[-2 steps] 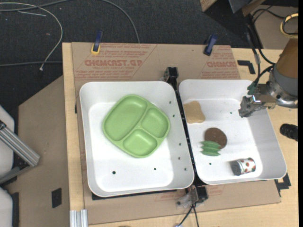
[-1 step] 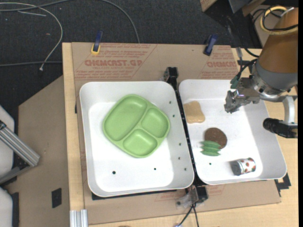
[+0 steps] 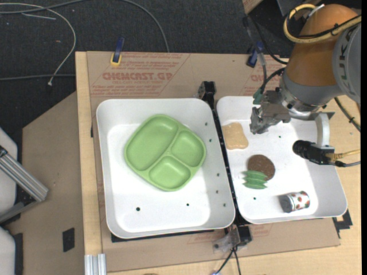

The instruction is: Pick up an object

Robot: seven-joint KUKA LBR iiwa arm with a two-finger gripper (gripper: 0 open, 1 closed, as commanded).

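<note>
Hovering over the right bin (image 3: 338, 199), the gripper (image 3: 259, 125) hangs just beside a tan slice of bread (image 3: 234, 136); whether it is parted or closed cannot be told. Nearer lie a brown patty (image 3: 261, 164), green leaf (image 3: 256, 179) and small can (image 3: 295, 201). A green divided plate (image 3: 165, 152) sits in the left bin (image 3: 109, 153).
</note>
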